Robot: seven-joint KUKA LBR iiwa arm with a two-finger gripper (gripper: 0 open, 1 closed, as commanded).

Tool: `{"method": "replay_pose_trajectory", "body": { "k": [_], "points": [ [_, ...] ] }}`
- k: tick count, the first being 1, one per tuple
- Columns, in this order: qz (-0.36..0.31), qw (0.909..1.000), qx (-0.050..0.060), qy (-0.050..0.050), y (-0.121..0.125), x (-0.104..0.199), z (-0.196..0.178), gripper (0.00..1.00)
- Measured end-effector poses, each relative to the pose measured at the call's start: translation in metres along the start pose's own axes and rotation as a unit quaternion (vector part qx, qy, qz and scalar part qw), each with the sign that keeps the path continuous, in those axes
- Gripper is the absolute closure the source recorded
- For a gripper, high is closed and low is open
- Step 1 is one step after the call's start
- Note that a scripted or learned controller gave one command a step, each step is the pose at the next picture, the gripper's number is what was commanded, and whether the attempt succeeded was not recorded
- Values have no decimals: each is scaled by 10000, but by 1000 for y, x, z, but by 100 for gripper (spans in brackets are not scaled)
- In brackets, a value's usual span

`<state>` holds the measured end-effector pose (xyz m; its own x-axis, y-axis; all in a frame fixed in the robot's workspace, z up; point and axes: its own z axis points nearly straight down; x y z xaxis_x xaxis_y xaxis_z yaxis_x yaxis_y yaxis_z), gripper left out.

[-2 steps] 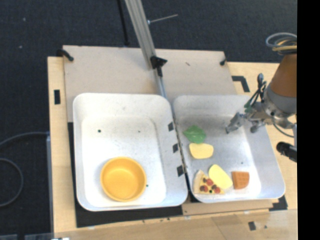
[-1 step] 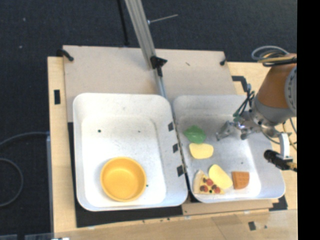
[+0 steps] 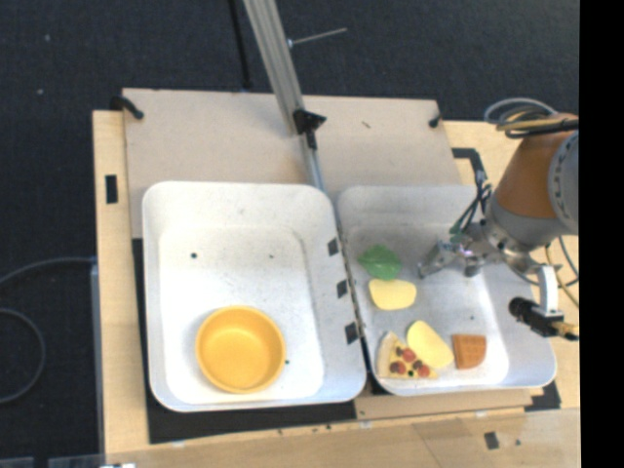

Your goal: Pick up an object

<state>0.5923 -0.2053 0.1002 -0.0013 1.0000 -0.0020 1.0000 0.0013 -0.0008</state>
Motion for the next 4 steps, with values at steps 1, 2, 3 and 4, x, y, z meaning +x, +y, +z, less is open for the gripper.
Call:
{"method": "replay_pose_trajectory", "body": {
  "k": [1, 2, 3, 4],
  "points": [
    [7, 10000, -26, -5, 1, -1, -13, 100],
    [-3, 10000, -45, -8, 10, -9, -73, 100],
    [-14, 10000, -23, 0, 10, -11, -108, 100],
    [-25, 10000, -20, 13, 1, 40, -124, 100]
  ]
}}
